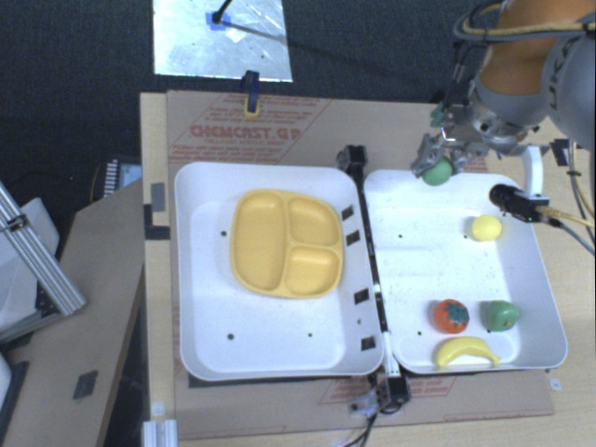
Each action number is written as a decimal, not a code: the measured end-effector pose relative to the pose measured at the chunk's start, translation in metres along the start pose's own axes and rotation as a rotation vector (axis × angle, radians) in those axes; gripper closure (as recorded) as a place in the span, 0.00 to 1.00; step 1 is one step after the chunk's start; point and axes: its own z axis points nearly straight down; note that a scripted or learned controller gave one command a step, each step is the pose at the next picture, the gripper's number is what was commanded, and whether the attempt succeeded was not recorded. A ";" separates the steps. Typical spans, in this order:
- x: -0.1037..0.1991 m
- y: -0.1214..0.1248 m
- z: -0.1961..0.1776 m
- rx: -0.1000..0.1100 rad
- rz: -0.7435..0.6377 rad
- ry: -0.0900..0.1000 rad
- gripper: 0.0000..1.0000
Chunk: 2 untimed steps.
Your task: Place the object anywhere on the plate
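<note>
The left bin (200, 343) holds the yellow plate (284, 242), a sectioned dish with three compartments, lying a little above the bin's middle and nothing resting on it. A black divider (365, 250) runs between this bin and the right bin (419, 277).

In the right bin, near its front edge, I see an orange-red round fruit (452, 316) with a green patch on top, and just in front of it a yellow banana (467, 351) curved along the rim. Just right of the round fruit sits a green fruit (502, 316). Higher up, toward the right wall, a small yellow lemon-like fruit (485, 228) lies alone.

My gripper (438, 166) hangs over the back edge of the right bin, well apart from the plate. A small green object (437, 172) sits between my fingers, so I am pinching it and it is lifted off the bin floor. My arm (531, 45), with its orange band, comes in from the upper right corner.
</note>
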 end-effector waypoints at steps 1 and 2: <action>0.063 0.004 -0.001 -0.002 -0.002 0.001 1.00; 0.119 0.003 0.015 0.001 -0.001 0.001 1.00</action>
